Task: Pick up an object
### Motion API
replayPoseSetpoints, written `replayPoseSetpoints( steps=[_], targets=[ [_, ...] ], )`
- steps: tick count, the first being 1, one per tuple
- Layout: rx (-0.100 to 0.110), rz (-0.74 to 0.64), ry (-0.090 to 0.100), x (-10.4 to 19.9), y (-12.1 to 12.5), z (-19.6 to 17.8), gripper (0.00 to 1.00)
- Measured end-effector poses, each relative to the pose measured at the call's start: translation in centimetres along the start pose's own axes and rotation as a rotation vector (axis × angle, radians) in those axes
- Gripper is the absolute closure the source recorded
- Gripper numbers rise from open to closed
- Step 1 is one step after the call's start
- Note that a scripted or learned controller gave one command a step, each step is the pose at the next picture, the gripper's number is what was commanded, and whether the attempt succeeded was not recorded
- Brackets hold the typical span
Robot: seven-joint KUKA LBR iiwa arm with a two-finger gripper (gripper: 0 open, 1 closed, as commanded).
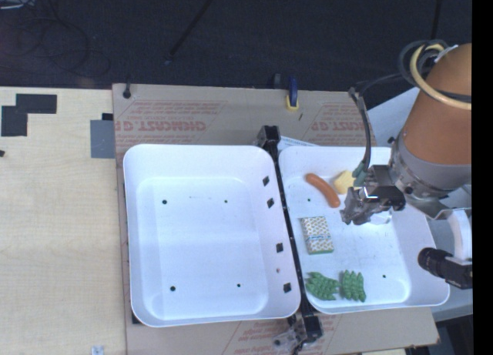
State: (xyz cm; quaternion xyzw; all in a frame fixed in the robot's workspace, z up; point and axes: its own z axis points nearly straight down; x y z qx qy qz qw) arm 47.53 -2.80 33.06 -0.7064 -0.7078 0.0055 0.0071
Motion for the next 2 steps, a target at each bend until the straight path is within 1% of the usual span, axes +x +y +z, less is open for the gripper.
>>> replayPoseSetpoints(
  steps=[2],
  targets=[
    [0.006, -0.009, 0.000, -0.05, -0.03, -1.78, 1.00]
  ],
)
